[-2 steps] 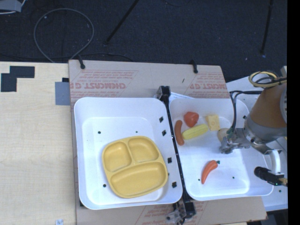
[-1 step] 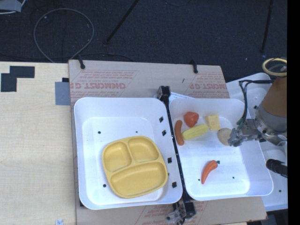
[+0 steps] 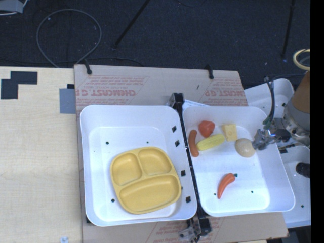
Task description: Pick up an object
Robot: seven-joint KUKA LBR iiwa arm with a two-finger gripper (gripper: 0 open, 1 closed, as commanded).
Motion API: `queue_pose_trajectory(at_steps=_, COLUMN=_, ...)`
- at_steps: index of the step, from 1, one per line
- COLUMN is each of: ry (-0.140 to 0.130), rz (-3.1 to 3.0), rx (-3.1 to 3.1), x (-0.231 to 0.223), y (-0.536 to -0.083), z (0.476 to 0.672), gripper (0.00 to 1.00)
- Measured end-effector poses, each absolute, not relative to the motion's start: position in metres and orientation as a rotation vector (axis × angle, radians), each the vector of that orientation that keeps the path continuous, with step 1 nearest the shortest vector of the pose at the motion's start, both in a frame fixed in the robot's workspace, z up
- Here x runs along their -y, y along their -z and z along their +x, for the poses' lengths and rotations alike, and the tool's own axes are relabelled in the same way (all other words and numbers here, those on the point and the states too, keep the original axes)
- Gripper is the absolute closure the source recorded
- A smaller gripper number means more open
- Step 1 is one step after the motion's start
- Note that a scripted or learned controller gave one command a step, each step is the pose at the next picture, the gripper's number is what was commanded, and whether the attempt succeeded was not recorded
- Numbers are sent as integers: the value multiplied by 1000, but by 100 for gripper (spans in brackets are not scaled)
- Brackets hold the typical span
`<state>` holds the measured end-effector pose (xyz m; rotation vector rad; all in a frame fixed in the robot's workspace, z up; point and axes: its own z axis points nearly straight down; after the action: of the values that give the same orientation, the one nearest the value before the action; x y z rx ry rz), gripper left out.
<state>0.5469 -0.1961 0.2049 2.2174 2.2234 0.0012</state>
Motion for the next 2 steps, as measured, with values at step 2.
queue_pose_trajectory(at_steps=2, ry=1, rz=2219, rx=-2229, x=139, y=-236, z=560, gripper=100)
